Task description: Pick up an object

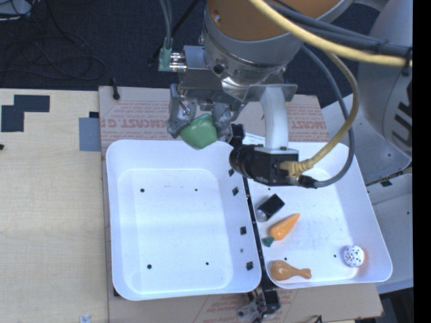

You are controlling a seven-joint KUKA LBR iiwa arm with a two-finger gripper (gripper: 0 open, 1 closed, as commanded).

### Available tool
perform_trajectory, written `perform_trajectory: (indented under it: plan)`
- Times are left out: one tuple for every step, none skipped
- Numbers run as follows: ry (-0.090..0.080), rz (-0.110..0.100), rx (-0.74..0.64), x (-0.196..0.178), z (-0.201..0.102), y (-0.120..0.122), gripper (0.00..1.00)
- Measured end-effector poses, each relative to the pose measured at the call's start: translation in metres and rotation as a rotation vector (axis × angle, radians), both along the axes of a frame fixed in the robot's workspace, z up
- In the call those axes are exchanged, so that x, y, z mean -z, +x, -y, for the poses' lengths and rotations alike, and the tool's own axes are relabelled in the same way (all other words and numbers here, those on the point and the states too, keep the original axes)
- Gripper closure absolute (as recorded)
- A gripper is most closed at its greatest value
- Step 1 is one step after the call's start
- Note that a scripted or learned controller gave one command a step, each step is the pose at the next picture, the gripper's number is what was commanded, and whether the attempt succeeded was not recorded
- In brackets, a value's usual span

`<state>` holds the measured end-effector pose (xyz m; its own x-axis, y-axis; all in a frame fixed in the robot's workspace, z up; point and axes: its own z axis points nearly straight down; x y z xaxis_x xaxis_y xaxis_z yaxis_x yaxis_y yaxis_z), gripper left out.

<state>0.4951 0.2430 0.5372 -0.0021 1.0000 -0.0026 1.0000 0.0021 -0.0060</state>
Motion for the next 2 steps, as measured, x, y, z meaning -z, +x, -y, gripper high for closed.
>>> perform_trajectory:
  plan:
    - [0.0, -0.001, 0.0, 0.0, 0.0, -0.0163, 1.0]
    - [0.0, 0.0, -0.004, 0.0002, -0.0012, -0.0163, 0.0]
